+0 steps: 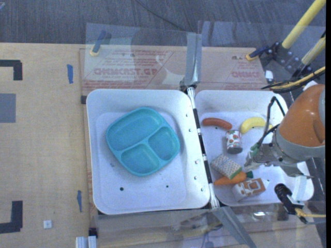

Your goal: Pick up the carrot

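We take the carrot (231,179) as our landmark: it lies on its side in the right bin (207,100), near that bin's front wall, its orange body running roughly left to right with a green end at the right; touching it from the upper left sits a small speckled block (225,165), tilted on the bin floor; just to the carrot's lower right lies a small carton (249,188) with orange and white print, close against the carrot's green end; above the carrot, beyond the block, a small can (234,141) lies with a patterned label; farther above the carrot, toward the back of the bin, a red sausage (217,123) lies crosswise, and to the right of that a yellow banana (253,124) curves toward the bin's right side; the gripper (252,160) hangs just to the upper right of the carrot, above its green end and apart from the carrot body, and we cannot tell from this slanted view how its tips stand, nor do we see anything between them; the grey arm (305,125) with its orange band rises to the right of the carrot; well to the carrot's left, across the divide between the bins, the left bin (98,190) bears a turquoise divided plate (143,141) with three compartments, lying flat.
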You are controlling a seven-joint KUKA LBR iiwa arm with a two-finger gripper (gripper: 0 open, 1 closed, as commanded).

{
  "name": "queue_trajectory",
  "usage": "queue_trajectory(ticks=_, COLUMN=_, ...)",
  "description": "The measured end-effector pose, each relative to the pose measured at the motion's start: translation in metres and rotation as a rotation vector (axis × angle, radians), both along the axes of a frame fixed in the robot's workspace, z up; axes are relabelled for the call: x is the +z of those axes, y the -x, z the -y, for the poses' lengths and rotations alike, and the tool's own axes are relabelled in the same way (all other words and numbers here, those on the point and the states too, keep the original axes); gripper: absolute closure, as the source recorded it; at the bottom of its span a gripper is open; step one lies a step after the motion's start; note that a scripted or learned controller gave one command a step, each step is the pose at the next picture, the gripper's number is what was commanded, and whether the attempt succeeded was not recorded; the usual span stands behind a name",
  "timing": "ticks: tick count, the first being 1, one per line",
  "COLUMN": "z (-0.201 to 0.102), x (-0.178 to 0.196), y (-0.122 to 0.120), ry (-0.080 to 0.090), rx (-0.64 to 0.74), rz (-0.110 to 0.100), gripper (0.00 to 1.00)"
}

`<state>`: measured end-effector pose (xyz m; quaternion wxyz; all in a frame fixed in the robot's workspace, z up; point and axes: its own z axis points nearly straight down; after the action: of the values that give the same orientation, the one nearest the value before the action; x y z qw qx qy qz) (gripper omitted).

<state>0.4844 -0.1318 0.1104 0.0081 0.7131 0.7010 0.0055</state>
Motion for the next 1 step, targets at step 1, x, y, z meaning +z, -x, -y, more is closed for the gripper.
queue_trajectory(ticks=1, z=0.0003, x=0.0000, y=0.0001, ry=0.000, rx=-0.001, rz=0.000, gripper=0.00)
